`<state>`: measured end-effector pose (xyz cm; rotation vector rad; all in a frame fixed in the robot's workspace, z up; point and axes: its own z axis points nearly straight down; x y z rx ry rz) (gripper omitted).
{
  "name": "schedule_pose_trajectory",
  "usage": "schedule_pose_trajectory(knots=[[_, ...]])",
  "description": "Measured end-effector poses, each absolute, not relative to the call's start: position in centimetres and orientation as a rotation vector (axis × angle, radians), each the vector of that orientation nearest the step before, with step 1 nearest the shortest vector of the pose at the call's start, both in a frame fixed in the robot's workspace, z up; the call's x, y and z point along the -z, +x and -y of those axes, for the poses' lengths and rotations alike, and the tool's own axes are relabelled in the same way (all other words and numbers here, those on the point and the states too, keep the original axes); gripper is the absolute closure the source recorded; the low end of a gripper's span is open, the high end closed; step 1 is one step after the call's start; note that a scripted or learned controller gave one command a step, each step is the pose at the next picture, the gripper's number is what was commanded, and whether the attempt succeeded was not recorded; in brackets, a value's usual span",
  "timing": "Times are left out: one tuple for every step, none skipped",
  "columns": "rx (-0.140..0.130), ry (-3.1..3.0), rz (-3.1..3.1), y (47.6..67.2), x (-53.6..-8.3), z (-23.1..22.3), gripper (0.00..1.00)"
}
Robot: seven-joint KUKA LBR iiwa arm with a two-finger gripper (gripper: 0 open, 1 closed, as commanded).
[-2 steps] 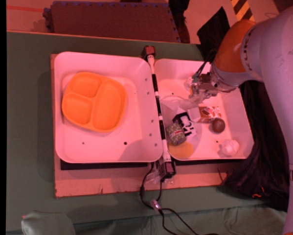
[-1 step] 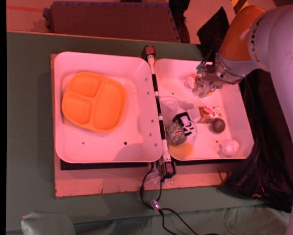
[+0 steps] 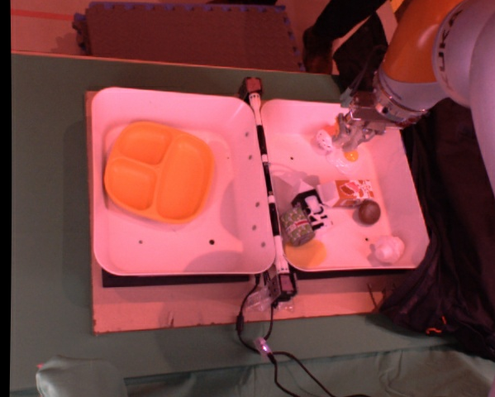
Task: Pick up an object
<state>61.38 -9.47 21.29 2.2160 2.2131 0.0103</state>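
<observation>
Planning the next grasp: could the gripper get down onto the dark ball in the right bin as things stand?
Probably yes. The dark ball lies apart from the orange carton and the white ball, with bare bin floor around it. The gripper hangs over the same bin, with nothing between them.

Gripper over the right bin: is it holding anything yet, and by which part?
Cannot be told. The gripper hangs low in the right bin among small objects there, and nothing is clearly seen between its fingertips.

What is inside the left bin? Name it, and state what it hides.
The left bin holds one orange divided plate with three compartments, lying flat. Small dark holes dot the bare bin floor beside it. The floor under the plate is covered.
</observation>
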Motion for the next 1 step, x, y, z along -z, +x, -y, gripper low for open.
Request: schedule_pose_trajectory(knots=[[-0.01, 2.216, -2.211, 62.09, -26.6, 10.39, 1.0]])
